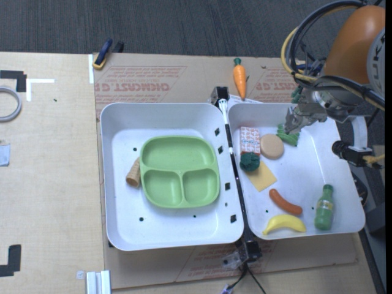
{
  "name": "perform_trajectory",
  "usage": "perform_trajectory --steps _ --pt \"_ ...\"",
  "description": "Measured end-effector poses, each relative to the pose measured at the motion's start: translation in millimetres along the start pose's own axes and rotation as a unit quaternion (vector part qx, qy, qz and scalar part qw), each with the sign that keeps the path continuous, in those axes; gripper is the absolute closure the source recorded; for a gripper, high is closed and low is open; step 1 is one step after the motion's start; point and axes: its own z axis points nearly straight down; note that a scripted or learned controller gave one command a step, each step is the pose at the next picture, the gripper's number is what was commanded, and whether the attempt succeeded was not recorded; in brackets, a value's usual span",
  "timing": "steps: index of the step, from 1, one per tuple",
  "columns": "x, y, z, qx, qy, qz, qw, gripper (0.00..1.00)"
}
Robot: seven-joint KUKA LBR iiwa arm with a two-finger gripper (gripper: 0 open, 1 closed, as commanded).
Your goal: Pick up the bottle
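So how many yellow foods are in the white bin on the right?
2. The banana lies at the near edge of the right bin, next to the sausage. The cheese slice lies mid-bin, below the green toy. None seems hidden.

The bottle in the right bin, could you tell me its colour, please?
Green bottle, seen in the camera view.

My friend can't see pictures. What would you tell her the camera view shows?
A robot arm's gripper hovers over a green item at the back of the right white bin, far from the green bottle near its front corner. The left bin holds a green divided plate.
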Motion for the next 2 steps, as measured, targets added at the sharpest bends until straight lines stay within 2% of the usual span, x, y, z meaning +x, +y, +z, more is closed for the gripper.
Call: perform_trajectory --steps 1,2 --pt "100 -81 15 0.002 0.000 0.166 0.9861 1.00" --pt "148 -128 1 0.002 0.000 0.297 0.9550 1.00"
